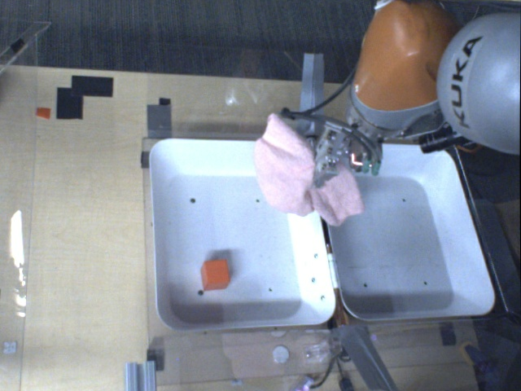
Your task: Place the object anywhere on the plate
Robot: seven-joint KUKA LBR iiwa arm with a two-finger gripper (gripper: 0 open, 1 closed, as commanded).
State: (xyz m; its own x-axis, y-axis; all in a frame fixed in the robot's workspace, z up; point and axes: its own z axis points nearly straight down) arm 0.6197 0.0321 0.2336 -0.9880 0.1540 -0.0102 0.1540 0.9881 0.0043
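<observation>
A pink cloth (286, 176) hangs bunched in the air above the seam between the two bins, one fold over the left bin (175, 218) and one over the right bin (423, 251). My gripper (329, 160) points down from the orange-banded wrist (399, 47) at the cloth's top right, shut on the cloth, which droops on both sides of the fingers. A small orange cube (216, 274) lies on the floor of the left bin near its front, well left of and below the gripper.
The arm's grey body (484, 80) covers the upper right corner. Black marker blocks (80, 94) and a small orange tag (43, 113) lie on the wooden bench at far left. Metal brackets (159, 119) stand at the bins' back rim.
</observation>
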